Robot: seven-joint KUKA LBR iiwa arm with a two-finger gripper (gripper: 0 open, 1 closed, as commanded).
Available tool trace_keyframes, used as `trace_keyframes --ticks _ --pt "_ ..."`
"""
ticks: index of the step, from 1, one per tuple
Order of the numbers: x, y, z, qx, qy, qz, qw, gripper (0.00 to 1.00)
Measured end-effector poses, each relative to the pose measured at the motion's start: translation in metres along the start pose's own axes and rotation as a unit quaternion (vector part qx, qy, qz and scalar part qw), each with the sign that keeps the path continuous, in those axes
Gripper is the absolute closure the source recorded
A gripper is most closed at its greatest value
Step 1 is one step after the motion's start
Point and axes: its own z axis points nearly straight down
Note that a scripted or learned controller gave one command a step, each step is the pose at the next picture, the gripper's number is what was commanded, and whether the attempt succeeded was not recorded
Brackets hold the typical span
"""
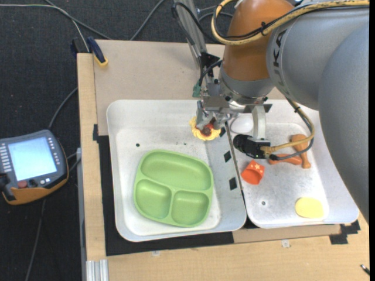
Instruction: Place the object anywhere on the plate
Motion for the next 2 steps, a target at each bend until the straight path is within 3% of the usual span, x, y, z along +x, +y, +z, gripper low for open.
trace_keyframes --ticks 1,2 --pt "0.0220 -0.0058 0.0158 0.000 -0.001 0.001 1.0000 1.00" --pt "0.0210 -0.0054 0.0149 0.000 0.000 0.002 1.0000 0.00"
